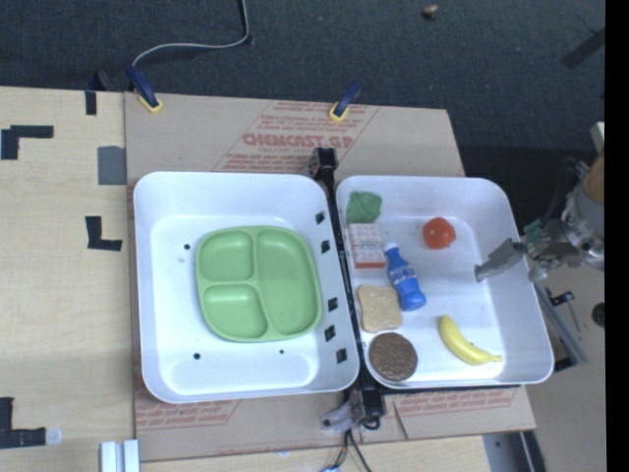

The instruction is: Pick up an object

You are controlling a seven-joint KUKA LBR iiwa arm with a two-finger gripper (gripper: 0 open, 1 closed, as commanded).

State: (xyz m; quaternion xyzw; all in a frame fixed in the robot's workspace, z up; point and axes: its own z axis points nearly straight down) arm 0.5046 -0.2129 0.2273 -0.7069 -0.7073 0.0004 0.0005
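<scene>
The right bin (491, 200) holds a red tomato (438, 232), a blue bottle (404, 279), a banana (467, 343), a tan bread slice (378, 307), a round brown patty (392, 355), a small white and red box (365, 245) and a green leafy item (364, 205). My gripper (503, 257) hangs over the right rim of that bin, right of the tomato and above the banana. It touches none of the objects, and nothing shows in its grasp.
The left bin (162, 200) bears a green divided plate (258, 283). A black divider (334, 264) with clips runs between the bins. Both bins sit on a cardboard sheet (285, 136) held by yellow-blue clamps.
</scene>
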